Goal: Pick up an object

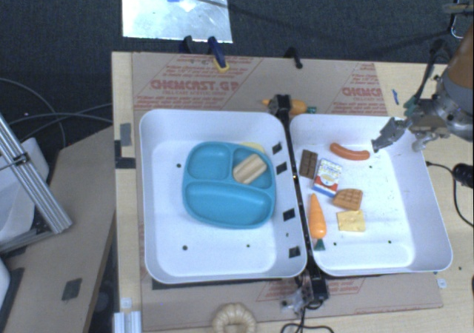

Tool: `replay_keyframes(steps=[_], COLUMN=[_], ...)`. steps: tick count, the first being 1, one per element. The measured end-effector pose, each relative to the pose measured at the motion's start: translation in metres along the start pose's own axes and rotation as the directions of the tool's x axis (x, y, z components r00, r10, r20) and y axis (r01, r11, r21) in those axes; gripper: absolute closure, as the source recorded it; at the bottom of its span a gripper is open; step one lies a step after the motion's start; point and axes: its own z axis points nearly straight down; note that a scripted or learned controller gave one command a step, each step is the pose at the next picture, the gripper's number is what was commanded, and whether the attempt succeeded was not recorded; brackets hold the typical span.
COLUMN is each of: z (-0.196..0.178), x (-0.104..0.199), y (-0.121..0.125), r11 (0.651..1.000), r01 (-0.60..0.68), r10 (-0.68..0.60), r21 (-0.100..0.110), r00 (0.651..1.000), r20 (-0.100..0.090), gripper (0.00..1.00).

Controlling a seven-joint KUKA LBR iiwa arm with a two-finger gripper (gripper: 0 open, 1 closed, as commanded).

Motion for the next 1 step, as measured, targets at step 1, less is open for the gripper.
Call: replay_keyframes(steps=[1], z=[-0.0061], x=[0.0003], y=[0.002], r11=[1.0], r01=[0.002], r10=[-0.002], r21=[-0.011], r00=[1.0], r20=[0.002], gripper=[0.0])
